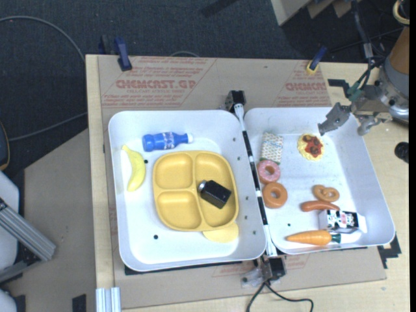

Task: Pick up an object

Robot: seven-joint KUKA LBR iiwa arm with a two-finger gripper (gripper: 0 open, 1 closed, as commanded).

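Gripper (346, 117) over right bin's (380, 194) far edge, just right of the mini pizza (311, 146); finger opening unreadable, nothing seen held. Bench board (195, 77) reads "CHEMCAST GP".

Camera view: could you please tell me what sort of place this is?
Probably a robotics lab's grasping bench: two white bins on a clamped board, toy food such as a carrot, and a gripper reaching in.

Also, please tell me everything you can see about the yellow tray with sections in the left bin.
The yellow tray looks like smooth plastic, rounded at the corners, with four shallow compartments. It lies flat in the middle of the left bin. A small black object rests in its lower right compartment, close to the central divider. A pale yellow piece shows from under its lower right edge. The banana lies just to its left.
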